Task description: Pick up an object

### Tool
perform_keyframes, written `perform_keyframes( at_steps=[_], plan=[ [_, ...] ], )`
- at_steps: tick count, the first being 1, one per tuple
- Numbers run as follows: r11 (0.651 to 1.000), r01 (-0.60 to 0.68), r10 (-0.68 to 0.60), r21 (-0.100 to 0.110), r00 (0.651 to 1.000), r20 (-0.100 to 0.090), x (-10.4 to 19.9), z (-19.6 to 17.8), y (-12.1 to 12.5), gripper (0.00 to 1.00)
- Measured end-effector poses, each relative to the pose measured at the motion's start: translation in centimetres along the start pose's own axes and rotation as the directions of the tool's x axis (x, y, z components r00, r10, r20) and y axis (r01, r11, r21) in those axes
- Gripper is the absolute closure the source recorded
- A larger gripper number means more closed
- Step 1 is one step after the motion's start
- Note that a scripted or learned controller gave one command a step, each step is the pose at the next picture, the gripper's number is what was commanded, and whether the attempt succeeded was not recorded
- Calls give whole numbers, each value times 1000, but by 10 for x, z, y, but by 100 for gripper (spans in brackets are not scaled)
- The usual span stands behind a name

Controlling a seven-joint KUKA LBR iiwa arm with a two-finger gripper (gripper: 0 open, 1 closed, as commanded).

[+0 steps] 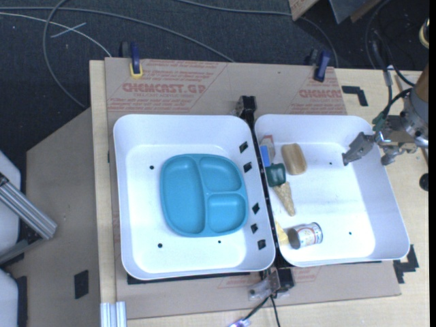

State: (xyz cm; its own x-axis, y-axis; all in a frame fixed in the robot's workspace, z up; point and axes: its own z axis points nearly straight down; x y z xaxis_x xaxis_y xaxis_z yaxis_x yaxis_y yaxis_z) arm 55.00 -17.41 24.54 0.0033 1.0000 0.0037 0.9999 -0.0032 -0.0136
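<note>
Several small objects lie along the left side of the right bin (361,216). They are a tan block (293,159), a teal piece (275,175), a slim blue and white item (265,154), a tan cone (286,198) and a small can (307,236) on its side. My gripper (373,153) hovers over the bin's upper right edge, well to the right of them all. It is open, with nothing between its fingers (355,149).
A blue divided plate (204,194) lies in the left bin (136,182). A black divider with clips (253,182) runs between the bins. Blue clamps (136,63) hold the cardboard at the back. Cables hang near the arm at the right.
</note>
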Motion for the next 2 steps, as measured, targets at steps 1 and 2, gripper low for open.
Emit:
perform_keyframes(
  at_steps=[1,2],
  plan=[
    [1000,4,-4,-13,1000,3,0,-7,2,0],
    [1000,3,-3,-7,1000,1,2,54,9,0]
  ],
)
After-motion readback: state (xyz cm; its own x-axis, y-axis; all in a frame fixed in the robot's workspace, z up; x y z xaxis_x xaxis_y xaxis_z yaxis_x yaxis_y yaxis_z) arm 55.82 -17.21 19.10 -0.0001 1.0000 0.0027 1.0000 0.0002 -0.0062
